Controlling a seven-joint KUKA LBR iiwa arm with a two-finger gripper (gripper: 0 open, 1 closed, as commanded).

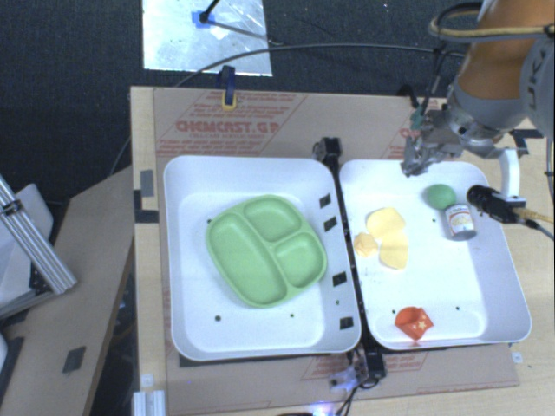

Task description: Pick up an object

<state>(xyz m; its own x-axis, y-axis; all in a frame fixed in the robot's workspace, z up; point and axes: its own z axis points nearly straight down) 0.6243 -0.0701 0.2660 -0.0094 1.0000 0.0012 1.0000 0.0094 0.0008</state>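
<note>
The right bin [494,302] holds a green ball [440,195], a small can with a pale label [460,222], pale yellow pieces [387,237] and a red-orange object [413,321]. My gripper [414,165] hangs over the bin's far edge, up and left of the green ball. Nothing shows between its fingertips, and it touches none of the objects.
In the left bin [186,232] lies a green divided plate [264,250]. Black clips run along the seam between the bins [334,224]. A blue and yellow clamp [227,87] stands on the board behind the bins.
</note>
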